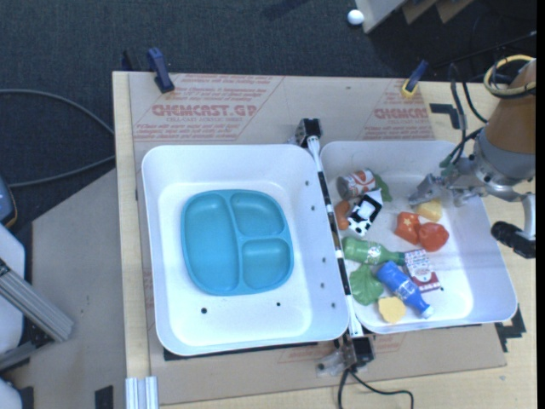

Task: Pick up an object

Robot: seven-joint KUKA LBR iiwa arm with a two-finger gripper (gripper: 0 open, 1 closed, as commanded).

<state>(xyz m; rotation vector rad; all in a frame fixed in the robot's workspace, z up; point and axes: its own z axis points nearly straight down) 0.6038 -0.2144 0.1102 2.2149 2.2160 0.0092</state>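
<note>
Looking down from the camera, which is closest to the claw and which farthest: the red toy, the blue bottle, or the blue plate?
1. Red toy, right bin, just below the claw.
2. Blue bottle, right bin, nearer the front edge.
3. Blue plate, left bin, farthest.

Divided plate in left bin; toys in right bin.

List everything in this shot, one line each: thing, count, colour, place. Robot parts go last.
bins: two, white, side by side on the bench
plate: one, blue, three compartments, in the left bin
bottle: one, blue, right bin, near front
red toy: one, red, right bin, middle
green toy: one, green, right bin, by the divider
black-and-white toy: one, right bin, by the divider
clamps: two, blue, bench's far edge
arm: one, grey and orange, over the right bin
gripper: one, grey, above the right bin's far side
</note>
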